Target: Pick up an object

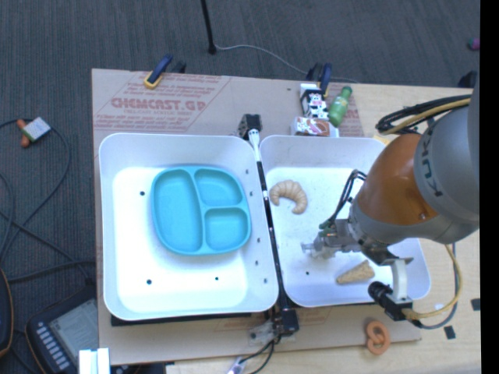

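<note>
Claw [321, 244] low over the right bin [312, 150], near the floor's middle, hanging below the orange wrist; grip state cannot be told from this slant (metal parts blur together), and nothing visibly held.

Two candidates in that bin. Croissant [289, 195] up and to the left of the claw, near but apart, close to the bin's left wall. Curved like a crescent, long axis roughly left to right in the view, both tips bending down, the right tip drooping toward the claw. Cone [355, 272] down and to the right of the claw, just beside it, partly under the arm's bulk. Long axis slanted, rising from lower left to upper right; the lower-left end looks narrower, though too small to be sure.

Cone judged the nearer of the two: a short shift right and toward the near rim, with the closing line set across that slant. Croissant the clearer target, lying in the open away from the arm.

Blue plate [201, 209] in the left bin [109, 209], well apart from the claw.
</note>
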### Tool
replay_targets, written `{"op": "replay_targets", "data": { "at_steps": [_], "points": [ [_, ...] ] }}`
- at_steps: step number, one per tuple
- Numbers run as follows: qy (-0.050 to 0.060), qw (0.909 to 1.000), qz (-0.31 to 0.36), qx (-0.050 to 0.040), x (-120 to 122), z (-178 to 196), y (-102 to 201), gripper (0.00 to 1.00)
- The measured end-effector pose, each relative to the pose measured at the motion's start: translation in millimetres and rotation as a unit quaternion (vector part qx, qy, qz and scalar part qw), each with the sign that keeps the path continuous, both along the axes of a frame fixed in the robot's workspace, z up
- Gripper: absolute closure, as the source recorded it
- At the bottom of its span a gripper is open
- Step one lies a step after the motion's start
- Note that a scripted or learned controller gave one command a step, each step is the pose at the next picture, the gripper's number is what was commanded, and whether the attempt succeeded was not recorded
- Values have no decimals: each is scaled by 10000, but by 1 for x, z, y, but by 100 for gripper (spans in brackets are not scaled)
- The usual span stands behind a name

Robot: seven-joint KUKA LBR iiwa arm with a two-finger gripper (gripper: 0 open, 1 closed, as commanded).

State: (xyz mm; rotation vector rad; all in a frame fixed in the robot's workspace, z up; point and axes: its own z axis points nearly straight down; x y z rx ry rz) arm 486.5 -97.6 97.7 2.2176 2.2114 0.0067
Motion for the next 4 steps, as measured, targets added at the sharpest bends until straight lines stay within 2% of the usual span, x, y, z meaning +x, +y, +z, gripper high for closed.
{"op": "replay_targets", "data": {
  "at_steps": [1,2,3,4],
  "points": [
    [52,10000,15,22,-3,46,-1,100],
    [54,10000,15,22,-3,46,-1,0],
    [47,10000,10,17,28,-11,1,0],
    [-7,10000,9,-1,0,-10,-1,0]
  ]
}}
